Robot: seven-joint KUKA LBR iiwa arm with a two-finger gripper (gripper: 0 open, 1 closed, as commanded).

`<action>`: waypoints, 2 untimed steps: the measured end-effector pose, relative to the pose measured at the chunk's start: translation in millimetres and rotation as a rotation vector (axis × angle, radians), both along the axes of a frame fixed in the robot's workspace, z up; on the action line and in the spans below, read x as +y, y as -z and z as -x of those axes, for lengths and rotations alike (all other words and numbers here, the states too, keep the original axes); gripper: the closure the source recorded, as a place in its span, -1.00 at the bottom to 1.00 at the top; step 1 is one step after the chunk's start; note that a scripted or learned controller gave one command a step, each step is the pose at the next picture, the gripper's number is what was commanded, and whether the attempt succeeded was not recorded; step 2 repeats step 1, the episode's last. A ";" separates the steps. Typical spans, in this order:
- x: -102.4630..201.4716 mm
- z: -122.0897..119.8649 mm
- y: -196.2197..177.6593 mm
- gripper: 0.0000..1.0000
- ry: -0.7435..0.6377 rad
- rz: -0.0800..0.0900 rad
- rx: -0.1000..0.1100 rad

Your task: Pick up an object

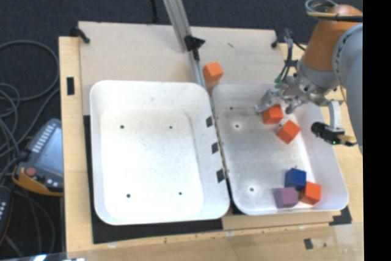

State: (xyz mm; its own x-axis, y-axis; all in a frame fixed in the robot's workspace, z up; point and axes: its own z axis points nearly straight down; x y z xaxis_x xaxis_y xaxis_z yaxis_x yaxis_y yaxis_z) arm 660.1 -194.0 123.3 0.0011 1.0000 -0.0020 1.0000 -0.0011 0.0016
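My gripper point(279, 104) hangs over the upper right part of the right bin point(244, 131), at the end of the grey arm with the orange band. An orange-red block point(272, 113) sits directly under it, touching or very close to it. A second orange block point(288, 131) lies just below and to the right, tilted. Near the bin's lower right corner a blue block point(295, 178), a purple block point(285, 197) and an orange block point(311, 192) are clustered together.
The left bin point(153, 150) stands beside the right one. Behind the bins another orange block point(212, 72) rests on the bench, next to a slanted aluminium rail point(174, 3). Cables and a pendant point(43, 156) lie off the bench at left.
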 end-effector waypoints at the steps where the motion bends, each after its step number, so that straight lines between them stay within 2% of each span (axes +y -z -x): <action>1: -1.3 -1.4 -9.7 1.00 -0.004 0.003 -0.002; 2: -1.3 -1.4 -9.7 1.00 -0.004 0.003 -0.002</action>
